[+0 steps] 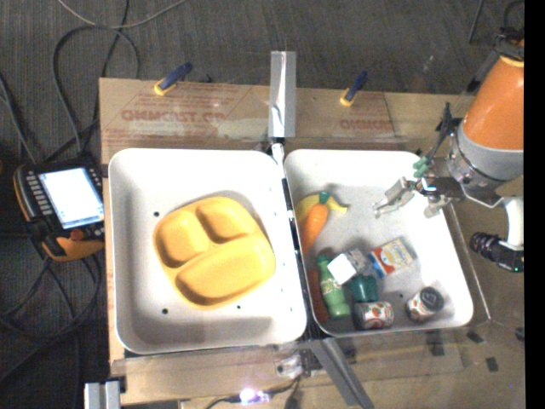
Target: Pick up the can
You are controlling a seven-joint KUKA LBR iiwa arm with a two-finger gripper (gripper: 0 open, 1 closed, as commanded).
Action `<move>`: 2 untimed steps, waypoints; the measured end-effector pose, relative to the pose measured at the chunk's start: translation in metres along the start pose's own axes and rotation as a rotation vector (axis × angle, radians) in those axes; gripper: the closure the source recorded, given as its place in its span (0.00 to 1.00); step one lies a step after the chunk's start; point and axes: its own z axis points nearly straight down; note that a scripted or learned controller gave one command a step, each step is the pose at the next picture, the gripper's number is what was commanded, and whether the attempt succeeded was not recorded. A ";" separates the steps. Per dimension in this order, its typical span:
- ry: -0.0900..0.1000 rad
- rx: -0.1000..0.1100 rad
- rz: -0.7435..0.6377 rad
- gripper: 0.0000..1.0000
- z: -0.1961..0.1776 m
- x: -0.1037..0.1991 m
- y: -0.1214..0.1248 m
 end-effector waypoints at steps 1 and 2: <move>0.001 0.002 -0.002 1.00 -0.008 0.001 0.000; 0.000 0.002 -0.001 0.00 -0.008 0.001 0.000</move>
